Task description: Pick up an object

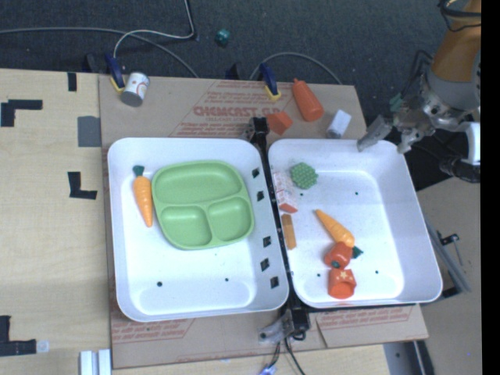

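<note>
Carrots and peppers are lying in the right bin [406,209], and nothing is sitting between the gripper's fingers. An orange carrot [334,226] is resting aslant near the bin's middle, and just below it a red pepper [339,255] is touching a second red piece [341,282] toward the near edge. A green knobbly ball [304,176] is sitting near the far left corner, with a small pale scrap [287,205] and a thin orange stick [288,231] lying along the left wall.

The gripper [388,134] is hanging over the far right corner of that bin, its two fingers standing apart with only air between them, well away from every toy. The grey arm [453,61] with its orange band is reaching in from the right.

In the left bin [125,233] a green divided plate [203,203] is taking up the middle, and another carrot [143,196] is lying beside the plate's left edge.

Beyond the bins, on the cardboard sheet [203,108], an orange bottle shape [307,100] is lying near a small orange block [279,121] and a white cube [339,123]. A small can [134,87] is sitting at the sheet's far left corner beside a blue clamp [116,72], and a second clamp [269,83] is gripping the far edge.
</note>
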`<state>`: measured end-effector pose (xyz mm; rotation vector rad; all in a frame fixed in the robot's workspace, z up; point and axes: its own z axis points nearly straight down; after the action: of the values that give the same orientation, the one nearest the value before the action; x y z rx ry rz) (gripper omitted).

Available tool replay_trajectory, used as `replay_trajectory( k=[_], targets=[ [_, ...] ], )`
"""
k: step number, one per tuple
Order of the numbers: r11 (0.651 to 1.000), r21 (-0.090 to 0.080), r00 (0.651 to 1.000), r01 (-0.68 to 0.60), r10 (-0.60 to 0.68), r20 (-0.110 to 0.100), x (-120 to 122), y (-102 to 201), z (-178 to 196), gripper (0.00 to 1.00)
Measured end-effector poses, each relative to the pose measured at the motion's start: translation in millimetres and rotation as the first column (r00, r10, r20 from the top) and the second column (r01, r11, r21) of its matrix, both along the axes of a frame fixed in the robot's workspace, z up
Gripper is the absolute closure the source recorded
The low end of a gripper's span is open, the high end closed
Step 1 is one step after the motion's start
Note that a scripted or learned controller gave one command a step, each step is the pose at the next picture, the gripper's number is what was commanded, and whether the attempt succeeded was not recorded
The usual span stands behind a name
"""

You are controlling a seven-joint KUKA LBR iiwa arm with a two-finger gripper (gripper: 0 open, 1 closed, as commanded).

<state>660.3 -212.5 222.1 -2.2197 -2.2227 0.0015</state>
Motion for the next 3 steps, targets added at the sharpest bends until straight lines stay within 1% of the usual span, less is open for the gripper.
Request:
replay_trajectory(
  k=[1, 2, 3],
  targets=[
    [1.000, 0.002, 1.000, 0.001, -0.001, -0.004, -68, 37, -104, 0.00],
    [1.000, 0.000, 1.000, 0.000, 0.000, 0.002, -114, 91, -136, 0.00],
    [1.000, -0.002, 1.000, 0.000, 0.000, 0.006, -113, 90, -126, 1.00]
  ],
)
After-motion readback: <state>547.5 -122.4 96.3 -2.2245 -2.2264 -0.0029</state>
